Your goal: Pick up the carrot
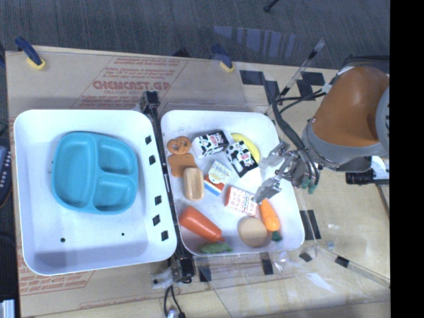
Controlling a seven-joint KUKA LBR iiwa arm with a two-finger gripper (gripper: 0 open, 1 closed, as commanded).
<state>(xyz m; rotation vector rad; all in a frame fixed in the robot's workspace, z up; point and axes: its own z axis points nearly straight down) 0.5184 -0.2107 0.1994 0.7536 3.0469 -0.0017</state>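
A small orange carrot (269, 215) with a green stub lies near the right wall of the right bin (286, 138), beside a tan round ball (252, 231). A larger orange carrot-like piece (199, 223) with a green leaf end lies at the bin's front left. My gripper (268, 173) hangs over the right side of this bin, open, with nothing between its fingers. Its lower finger (266, 191) ends just above the small carrot's top end; I cannot tell whether it touches.
The right bin also holds a pretzel (177, 145), a bread piece (193, 183), a banana (245, 144), black-and-white cartons (211, 142) and a red-and-white box (241, 201). A blue divided plate (95, 171) lies in the left bin (33, 244). The arm's orange band (351, 108) stands right.
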